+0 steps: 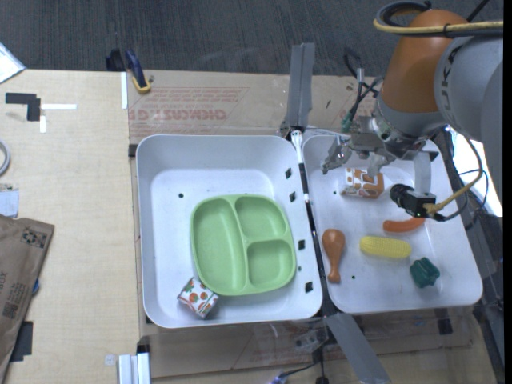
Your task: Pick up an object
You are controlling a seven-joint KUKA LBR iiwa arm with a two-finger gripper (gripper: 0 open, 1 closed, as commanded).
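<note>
Gripper point(358, 157) above patterned box point(362, 184); sausage point(403, 225), corn point(385, 248) nearby.

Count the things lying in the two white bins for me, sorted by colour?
Green: 2, divided plate and a small green toy
Yellow: 1, corn cob
Orange-brown: 2, drumstick and sausage
White patterned cartons: 2
Total: 7

arm point(472, 78): grey links | orange wrist band | yellow and black cables
</note>
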